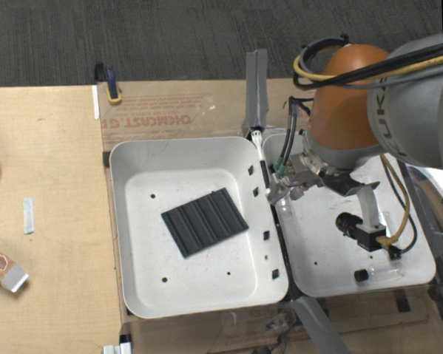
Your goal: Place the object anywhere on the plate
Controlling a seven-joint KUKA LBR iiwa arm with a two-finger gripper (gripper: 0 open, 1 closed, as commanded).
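A dark ribbed plate (205, 221) is seen lying flat at a slant in the L white bin (128, 236), approx. at its centre, with nothing resting on it. To the plate's right, past the divider, the R bin (315, 275) is overhung by the grey-and-orange arm (348, 99). The gripper (285, 188) is held low, just right of the plate's upper-right corner and close to the wall btwn the two bins. Whether it is wide or narrow can't be told from this angle, and nothing is seen held in it. A small black object (362, 275) is seen on the R bin's floor, well right of the plate and slightly below its level, apart from the gripper. Far left of the plate, on the bare bench, a small pale strip (28, 216) and a wrapped item (6, 269) are seen. A blue clamp (108, 81) is fixed up and left of the plate.
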